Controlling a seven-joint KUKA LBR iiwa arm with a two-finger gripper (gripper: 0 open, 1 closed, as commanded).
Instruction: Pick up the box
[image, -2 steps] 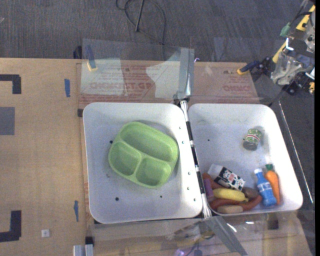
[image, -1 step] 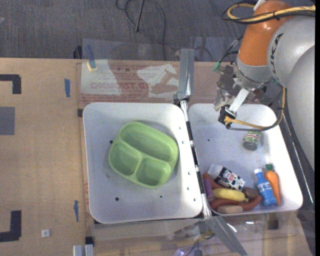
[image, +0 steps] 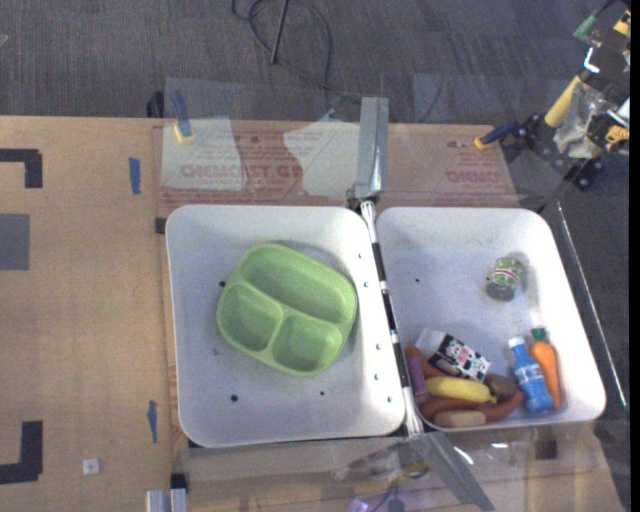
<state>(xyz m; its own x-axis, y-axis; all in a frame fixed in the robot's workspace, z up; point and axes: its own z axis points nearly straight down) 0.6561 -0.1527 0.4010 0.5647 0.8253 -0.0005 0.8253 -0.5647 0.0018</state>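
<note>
White with black blotches like a little milk carton, the box (image: 459, 353) lies on its side in the right bin (image: 440, 240), low down near the divider (image: 378, 300) between the two bins. Its long axis slants from upper left to lower right. The gripper (image: 600, 90) hangs well off at the top right, beyond the bin's far corner, so the box sits down and to the left of it, across most of the bin. From where I stand I cannot tell how its tool end is set; nothing looks to be in it. Above the box the floor is bare and offers clean room to come down. Below it things crowd: a banana (image: 462, 389) and sausages (image: 470, 408) press right under its lower edge, a blue bottle (image: 530, 375) and a carrot (image: 546, 362) stand just to its right. A small green can (image: 506, 277) lies apart, higher up. The green tray (image: 287, 310) in the left bin (image: 200, 400) is well out of the way.
</note>
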